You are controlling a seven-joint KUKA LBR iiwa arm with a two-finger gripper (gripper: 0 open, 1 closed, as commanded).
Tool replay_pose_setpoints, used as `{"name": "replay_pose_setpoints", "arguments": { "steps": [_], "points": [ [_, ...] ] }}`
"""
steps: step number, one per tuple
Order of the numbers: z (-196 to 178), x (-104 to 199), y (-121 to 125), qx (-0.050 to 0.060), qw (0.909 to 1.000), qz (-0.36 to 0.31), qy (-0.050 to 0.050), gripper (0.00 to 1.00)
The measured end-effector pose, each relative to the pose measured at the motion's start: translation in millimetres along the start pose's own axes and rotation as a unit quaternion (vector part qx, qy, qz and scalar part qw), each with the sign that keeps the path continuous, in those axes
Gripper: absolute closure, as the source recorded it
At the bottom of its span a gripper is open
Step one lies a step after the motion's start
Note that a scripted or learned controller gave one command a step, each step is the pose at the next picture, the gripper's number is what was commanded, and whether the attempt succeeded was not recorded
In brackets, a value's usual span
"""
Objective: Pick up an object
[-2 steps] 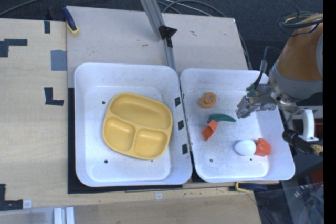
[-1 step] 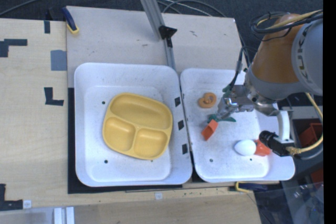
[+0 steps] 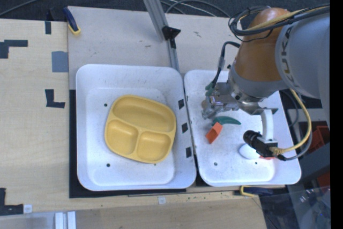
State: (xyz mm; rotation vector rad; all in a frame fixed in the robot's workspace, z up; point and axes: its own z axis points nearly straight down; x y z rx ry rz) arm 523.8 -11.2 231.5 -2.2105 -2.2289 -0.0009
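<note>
Your metal gripper (image 3: 213,107) hangs low in the right bin (image 3: 225,171); whether it is parted or closed you cannot tell. Just below it lie a small orange block (image 3: 214,133) and a slim, curved green piece (image 3: 228,121), neither held. Well to its left, a smooth yellow three-compartment plastic plate (image 3: 140,128) rests in the left bin (image 3: 94,169).

Small orange block (image 3: 214,132) and green curved piece (image 3: 229,121) in right bin (image 3: 230,173), touching.
</note>
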Motion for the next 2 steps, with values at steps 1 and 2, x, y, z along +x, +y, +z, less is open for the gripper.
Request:
{"name": "replay_pose_setpoints", "arguments": {
  "steps": [1, 2],
  "points": [
    [11.8, 56.3, 8.2, 0.001, 1.0, 0.0, -0.001, 1.0],
    [18.9, 107.4, 22.2, 0.001, 1.0, 0.0, -0.001, 1.0]
  ]
}}
